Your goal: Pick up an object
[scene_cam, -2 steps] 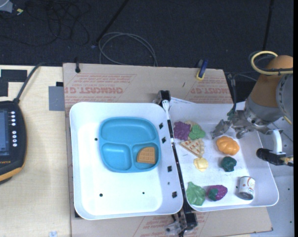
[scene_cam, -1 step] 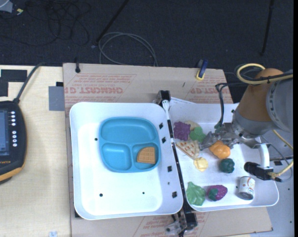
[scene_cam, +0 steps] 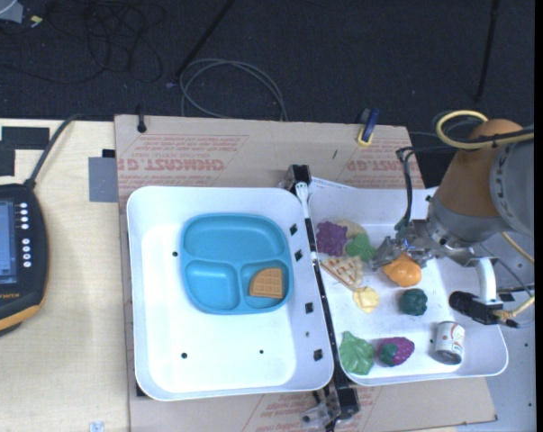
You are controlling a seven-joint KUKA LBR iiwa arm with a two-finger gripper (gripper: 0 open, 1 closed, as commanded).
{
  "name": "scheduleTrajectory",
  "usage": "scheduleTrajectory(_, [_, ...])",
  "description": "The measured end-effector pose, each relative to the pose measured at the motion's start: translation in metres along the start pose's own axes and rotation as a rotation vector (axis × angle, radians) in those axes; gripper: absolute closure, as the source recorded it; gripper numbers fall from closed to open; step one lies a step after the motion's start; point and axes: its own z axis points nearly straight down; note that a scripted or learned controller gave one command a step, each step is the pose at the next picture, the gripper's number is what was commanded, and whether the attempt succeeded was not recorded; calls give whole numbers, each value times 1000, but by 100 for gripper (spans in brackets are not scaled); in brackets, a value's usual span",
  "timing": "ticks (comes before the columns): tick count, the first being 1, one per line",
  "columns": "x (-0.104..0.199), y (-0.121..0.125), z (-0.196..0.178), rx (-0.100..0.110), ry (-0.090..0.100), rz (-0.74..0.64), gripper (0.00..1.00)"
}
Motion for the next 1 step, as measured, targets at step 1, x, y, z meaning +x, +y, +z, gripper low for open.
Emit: scheduleTrajectory(1, [61,4,-74,-8,0,-2,100])
